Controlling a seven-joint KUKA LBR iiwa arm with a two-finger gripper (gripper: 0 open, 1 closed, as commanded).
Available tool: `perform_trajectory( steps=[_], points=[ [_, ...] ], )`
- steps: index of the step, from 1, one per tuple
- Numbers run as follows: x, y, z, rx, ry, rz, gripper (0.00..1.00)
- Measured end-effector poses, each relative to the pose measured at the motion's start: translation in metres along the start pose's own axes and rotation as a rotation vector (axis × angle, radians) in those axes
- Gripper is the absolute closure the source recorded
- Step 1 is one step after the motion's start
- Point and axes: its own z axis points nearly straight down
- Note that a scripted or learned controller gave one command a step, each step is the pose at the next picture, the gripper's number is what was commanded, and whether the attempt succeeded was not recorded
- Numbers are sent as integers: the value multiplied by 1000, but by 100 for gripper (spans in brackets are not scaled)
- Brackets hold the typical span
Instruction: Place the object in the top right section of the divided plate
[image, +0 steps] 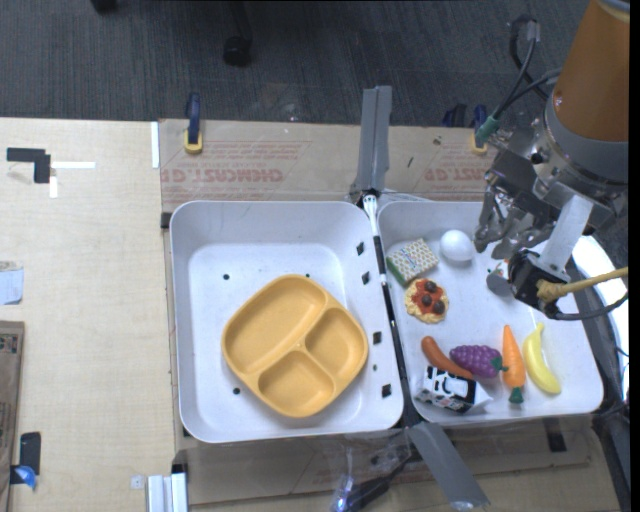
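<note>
Your gripper (497, 240) hangs over the right bin's (590, 400) far side; grip state can't be told. Divided plate (295, 345) sits left.

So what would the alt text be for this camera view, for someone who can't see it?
A grey robot arm with an orange band reaches over the right white bin, which holds small toy foods: a white egg, yellow banana, orange carrot and purple grapes. The left white bin holds a yellow three-section divided plate.
</note>
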Motion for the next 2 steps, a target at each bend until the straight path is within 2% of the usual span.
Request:
perform_trajectory(
  steps=[1, 2],
  points=[
    [-14, 9, 0, 0, 0, 185, 100],
    [-27, 25, 137, 4, 0, 559, 100]
  ],
)
